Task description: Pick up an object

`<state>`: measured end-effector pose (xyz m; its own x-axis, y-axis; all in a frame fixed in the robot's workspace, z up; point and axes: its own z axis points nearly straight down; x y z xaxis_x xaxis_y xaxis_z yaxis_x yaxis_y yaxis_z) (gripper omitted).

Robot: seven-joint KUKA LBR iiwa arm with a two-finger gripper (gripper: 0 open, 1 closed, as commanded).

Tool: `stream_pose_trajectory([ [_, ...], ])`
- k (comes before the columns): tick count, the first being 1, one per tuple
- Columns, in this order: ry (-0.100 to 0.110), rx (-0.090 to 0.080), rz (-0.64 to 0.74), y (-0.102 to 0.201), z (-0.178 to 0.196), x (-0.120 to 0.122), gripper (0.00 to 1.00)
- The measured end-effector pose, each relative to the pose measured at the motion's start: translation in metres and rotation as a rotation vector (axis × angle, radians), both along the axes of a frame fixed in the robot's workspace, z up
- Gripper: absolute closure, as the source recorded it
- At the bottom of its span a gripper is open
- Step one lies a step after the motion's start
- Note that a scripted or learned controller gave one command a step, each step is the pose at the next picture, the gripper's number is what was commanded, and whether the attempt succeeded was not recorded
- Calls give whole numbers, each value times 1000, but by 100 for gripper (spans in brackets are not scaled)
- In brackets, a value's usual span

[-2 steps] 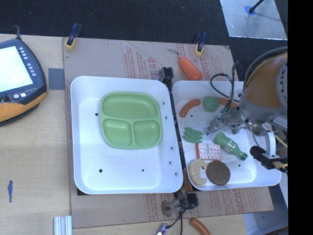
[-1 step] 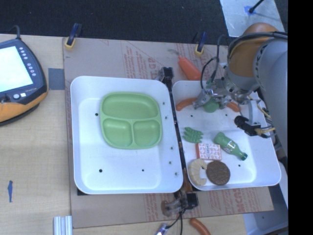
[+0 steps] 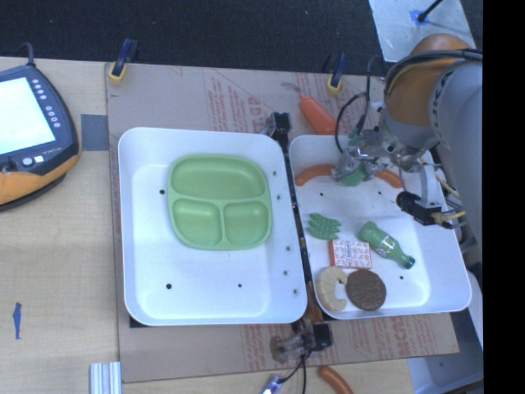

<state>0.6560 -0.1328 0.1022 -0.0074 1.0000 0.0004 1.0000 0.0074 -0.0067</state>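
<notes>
We find the gripper (image 3: 354, 171) low at the right bin's (image 3: 447, 298) far edge, over an orange sausage (image 3: 316, 173); we cannot tell its grip. Green bottle (image 3: 384, 243) lies mid-bin.

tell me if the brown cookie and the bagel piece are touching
Touching. The camera view shows the brown cookie with its left edge pressed against the bagel piece, no white bin floor between them.
</notes>
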Motion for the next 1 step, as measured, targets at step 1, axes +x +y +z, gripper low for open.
stream_pose_trajectory([
  [1,-6,0,-3,55,91,1,100],
])
